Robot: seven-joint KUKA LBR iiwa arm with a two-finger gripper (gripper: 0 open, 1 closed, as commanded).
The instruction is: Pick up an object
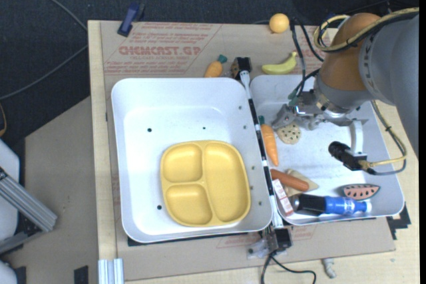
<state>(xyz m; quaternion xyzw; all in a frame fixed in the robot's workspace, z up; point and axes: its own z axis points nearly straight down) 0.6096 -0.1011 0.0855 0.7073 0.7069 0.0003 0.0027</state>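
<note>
My gripper (287, 119) hangs low over the left part of the right bin (393, 193), its fingers open with nothing between them. Just below it lies a round speckled cookie (289, 135). An orange carrot (268, 143) rests along the bin's left wall, left of the cookie. Toward the front lie a reddish sausage (291, 179), a black and blue bottle (331, 204) and a watermelon slice (361, 191). The grey arm with its orange band (349, 56) comes in from the upper right.
The left bin (133, 116) holds a yellow divided plate (204, 181). Behind the bins on the bench are a banana (279, 65), an orange ball (279, 23), a small orange toy (214, 68), a black item (241, 66) and a blue clip (130, 19).
</note>
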